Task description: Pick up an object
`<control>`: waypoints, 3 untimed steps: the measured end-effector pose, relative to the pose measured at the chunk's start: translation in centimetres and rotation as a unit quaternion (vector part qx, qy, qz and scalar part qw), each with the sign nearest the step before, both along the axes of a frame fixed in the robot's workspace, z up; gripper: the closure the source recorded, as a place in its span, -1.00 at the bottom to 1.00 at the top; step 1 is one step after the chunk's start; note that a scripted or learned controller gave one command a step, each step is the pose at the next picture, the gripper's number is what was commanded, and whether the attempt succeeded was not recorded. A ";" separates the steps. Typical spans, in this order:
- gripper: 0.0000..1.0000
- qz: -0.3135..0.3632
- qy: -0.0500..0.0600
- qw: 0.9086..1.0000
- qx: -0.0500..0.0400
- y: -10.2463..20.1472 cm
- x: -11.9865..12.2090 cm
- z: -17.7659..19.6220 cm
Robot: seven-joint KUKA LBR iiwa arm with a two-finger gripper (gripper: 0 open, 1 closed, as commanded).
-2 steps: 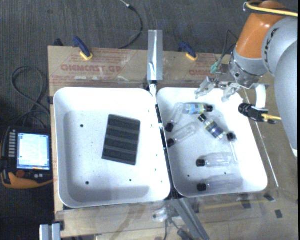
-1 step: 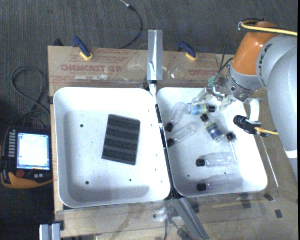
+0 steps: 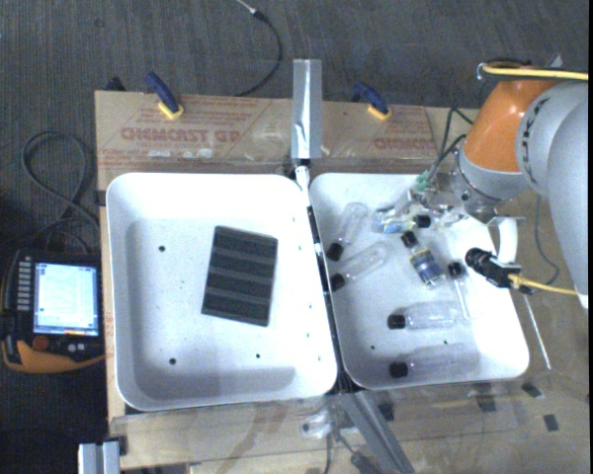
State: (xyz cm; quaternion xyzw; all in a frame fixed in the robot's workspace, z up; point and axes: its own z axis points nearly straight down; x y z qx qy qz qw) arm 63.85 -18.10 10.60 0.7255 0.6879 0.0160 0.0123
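While the arm [image 3: 534, 136] reaches into the right bin [image 3: 514, 354], its gripper [image 3: 422, 208] sits low among clear plastic bottles [image 3: 430, 316] near the back wall, its opening impossible to tell, and a black ridged block [image 3: 241, 275] lies in the left bin [image 3: 128, 265].

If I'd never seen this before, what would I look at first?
Probably the big grey arm with its bright orange band, reaching in from the right over the right bin. Next, the dark ridged block lying alone in the middle of the left bin. Then the scatter of clear bottles with black caps in the right bin.
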 end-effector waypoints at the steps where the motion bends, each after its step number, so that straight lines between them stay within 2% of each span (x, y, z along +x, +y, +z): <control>1: -1.00 -0.015 0.014 1.000 -0.002 -2.1 -3.3 -1.6; 2: 1.00 -0.015 0.015 1.000 -0.003 -2.2 -3.3 -1.0; 3: -1.00 -0.015 0.015 1.000 -0.003 -2.2 -3.3 -1.0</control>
